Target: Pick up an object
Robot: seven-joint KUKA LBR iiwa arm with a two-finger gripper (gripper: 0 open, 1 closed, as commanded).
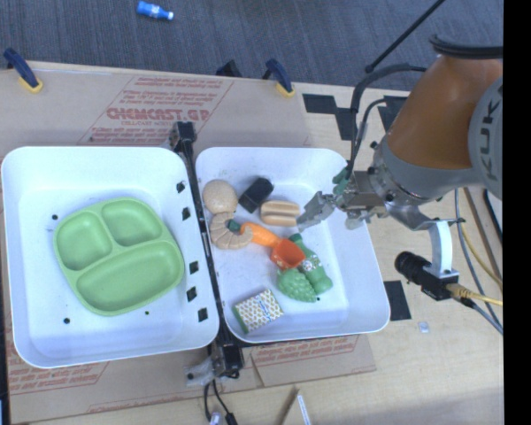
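The gripper (311, 212) hangs over the right bin (363, 277), reaching in from the right below the arm's (442, 113) orange band, and whether it is released or clenched cannot be told from this angle; nothing shows between its tips. Just to its left lies a small hot dog bun (279, 212), its long axis running roughly left to right. Further left and a little up sits a black block (255, 190), tilted so its long side runs from lower left to upper right. Below and to the left of the gripper lies an orange carrot (267, 235), its long axis slanting from upper left to lower right, with the green stub end pointing up-left toward a tan round roll (219, 197). Just below the gripper rests a green leafy toy (304, 278), and further down-left a small patterned box (258, 310). Well to the left, in the left bin (18, 237), sits a green divided plate (118, 255).
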